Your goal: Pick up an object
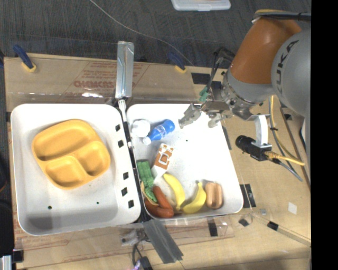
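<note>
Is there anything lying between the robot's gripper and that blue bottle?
No. In the camera view, only bare white floor of the right bin separates the gripper from the blue bottle.

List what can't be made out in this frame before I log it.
- Gripper, camera view: the fingers are small and blurred, so whether anything sits between them cannot be judged.
- Food pile at the right bin's near edge: the red item lies partly under the banana; what it is stays unclear.
- Small orange-and-white packet: print too small to read.
- Clear lid at the top: cut off by the frame edge.
</note>
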{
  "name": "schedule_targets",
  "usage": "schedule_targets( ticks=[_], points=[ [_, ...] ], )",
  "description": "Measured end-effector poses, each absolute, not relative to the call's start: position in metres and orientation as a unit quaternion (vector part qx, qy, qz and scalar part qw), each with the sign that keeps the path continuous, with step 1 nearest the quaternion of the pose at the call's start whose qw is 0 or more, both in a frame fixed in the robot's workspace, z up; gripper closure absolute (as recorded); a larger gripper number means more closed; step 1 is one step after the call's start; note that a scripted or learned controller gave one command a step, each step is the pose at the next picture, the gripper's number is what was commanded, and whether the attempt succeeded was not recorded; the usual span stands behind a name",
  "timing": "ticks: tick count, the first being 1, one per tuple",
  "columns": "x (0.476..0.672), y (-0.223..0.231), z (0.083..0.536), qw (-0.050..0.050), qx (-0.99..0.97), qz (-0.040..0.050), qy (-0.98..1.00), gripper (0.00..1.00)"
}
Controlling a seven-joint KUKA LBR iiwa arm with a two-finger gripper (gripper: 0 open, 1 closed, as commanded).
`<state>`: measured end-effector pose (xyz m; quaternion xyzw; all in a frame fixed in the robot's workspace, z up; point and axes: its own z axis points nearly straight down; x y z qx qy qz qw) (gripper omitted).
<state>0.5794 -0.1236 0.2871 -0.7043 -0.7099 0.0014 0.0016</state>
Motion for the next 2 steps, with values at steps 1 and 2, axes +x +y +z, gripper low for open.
schedule_targets(
  ticks=[1, 2],
  points=[
    [0.485, -0.127, 0.141, 0.005, -0.723, 0.0032, -0.691, 0.0],
    [0.486, -0.17, 0.193, -0.001, -0.631, 0.0, -0.776, 0.0]
  ],
)
